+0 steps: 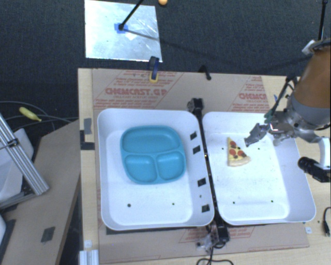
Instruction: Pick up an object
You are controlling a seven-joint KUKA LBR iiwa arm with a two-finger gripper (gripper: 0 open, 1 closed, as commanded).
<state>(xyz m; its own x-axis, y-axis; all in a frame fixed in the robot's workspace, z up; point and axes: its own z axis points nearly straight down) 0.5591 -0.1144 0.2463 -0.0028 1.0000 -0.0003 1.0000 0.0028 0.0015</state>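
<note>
The arm (313,88) is cut off by the right edge, and the far right corner of the right bin (258,209) is hidden beneath it. The gripper (256,136) is rendered as a dark blur. An orange ball (163,1) is clipped by the top edge, and a metal frame (20,160) by the left edge. Red lettering (253,94) printed on the surface (232,83) is blurred and cannot be read in full. A small yellow thing (27,113) at the left cannot be identified.

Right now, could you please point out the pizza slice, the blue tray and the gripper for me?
pizza slice (237,153): camera view, its topped middle.
blue tray (151,141): camera view, floor of its large compartment.
gripper (252,138): camera view, its dark tip.
</note>
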